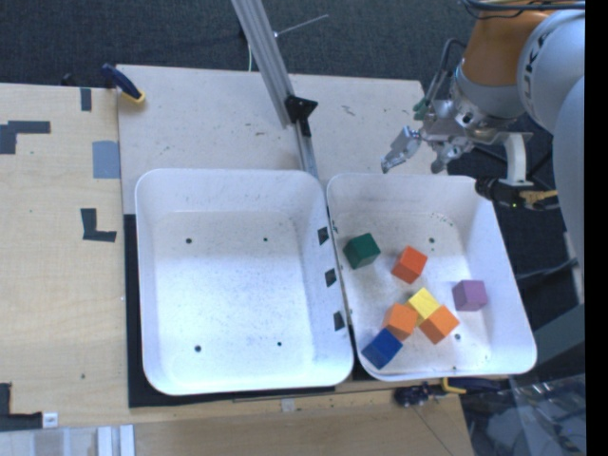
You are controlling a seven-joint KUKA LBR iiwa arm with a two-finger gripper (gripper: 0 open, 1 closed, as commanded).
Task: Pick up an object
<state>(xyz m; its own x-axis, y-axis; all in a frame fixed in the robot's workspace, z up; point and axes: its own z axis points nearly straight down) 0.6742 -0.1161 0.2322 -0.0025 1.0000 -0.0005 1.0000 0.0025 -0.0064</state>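
Light wood surface w/ grey and black tape patches at its left part; a paler board lies under the two white bins. Dark carpet-like floor beyond the far edge. A blue-and-yellow clamp sits at the board's far left corner; a slanted aluminium post rises behind the bins. No readable writing or labels.

Landmark: right bin. The left bin touches its left wall. Inside the right bin: green cube near its left wall, orange cube mid-bin, purple cube toward its right wall, and a touching cluster near its front rim: yellow cube, two more orange cubes, blue cube.

The jaws hang above the right bin's far rim, spread apart, nothing between them.
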